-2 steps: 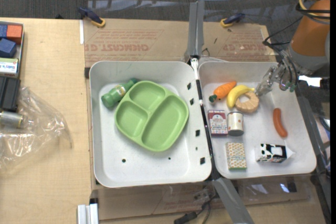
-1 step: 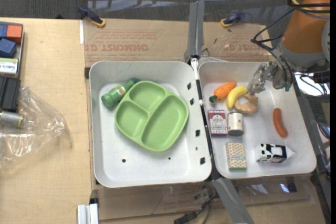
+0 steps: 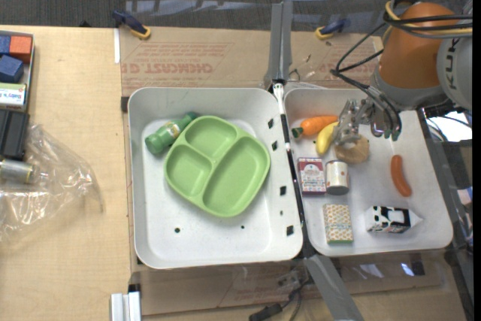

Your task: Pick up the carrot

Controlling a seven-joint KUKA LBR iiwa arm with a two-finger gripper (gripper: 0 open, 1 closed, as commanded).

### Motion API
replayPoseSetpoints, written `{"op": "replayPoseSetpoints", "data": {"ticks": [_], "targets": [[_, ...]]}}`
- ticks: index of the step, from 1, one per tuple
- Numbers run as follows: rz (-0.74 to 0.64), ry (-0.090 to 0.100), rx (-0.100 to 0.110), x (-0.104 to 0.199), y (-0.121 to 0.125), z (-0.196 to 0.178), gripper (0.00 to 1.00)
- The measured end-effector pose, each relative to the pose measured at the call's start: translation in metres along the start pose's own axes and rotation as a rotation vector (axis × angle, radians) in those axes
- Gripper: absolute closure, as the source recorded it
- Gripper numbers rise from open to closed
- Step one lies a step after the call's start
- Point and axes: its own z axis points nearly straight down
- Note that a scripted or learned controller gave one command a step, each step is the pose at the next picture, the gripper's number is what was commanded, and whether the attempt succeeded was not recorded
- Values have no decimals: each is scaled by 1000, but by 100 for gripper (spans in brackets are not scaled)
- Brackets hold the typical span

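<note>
Jaws (image 3: 350, 128), whose opening cannot be told, are seen in the right bin (image 3: 440, 229) beside the carrot (image 3: 319, 123) at its upper left; the touching banana (image 3: 325, 138) could be seized instead.

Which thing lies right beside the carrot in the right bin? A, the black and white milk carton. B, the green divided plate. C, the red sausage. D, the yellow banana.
D: the carrot lies at the back left of the right bin with the yellow banana just in front of it, seemingly touching, while the other things sit farther off.
</note>
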Motion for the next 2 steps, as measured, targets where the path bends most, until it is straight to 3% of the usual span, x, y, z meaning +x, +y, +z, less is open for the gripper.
{"op": "replayPoseSetpoints", "data": {"ticks": [1, 2], "targets": [[-1, 14, -1, 4, 0, 5, 0], [437, 16, 2, 21, 8, 1, 0]]}}
